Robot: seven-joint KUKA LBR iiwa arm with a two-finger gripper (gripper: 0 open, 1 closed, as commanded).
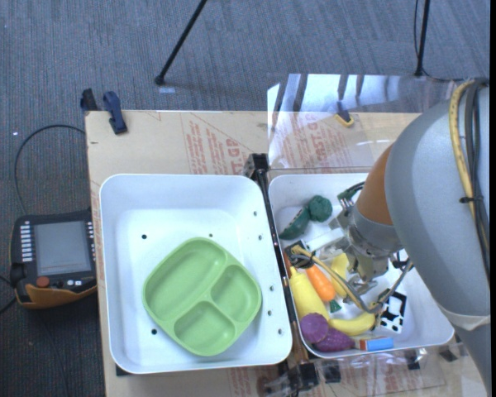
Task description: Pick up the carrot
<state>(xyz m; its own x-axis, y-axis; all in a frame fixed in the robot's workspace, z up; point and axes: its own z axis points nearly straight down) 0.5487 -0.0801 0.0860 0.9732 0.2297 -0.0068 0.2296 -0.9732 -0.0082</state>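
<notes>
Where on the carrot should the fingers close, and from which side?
Probably across the carrot's thicker orange middle, coming straight down from above. It lies flat and slanted in the right bin, with yellow pieces crowding its sides, so closing across its narrow width looks safest.

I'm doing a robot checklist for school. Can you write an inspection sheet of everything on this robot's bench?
Surface: a cardboard-topped bench bears a left bin and a right bin, side by side.
Job's things: the carrot lies in the right bin, beside a yellow fruit, not lifted.
Clutter: green divided plate in the left bin; green toy, purple fruit, banana and a black-and-white tag in the right bin.
Grippers: the gripper hangs over the right bin, right of the carrot; jaws too hidden to judge.
Cables: a yellow cable runs along the arm; a black cable loops on the floor.
Surroundings: handheld controller on the carpet; blue clamp at the bench corner; tripod legs behind.
</notes>
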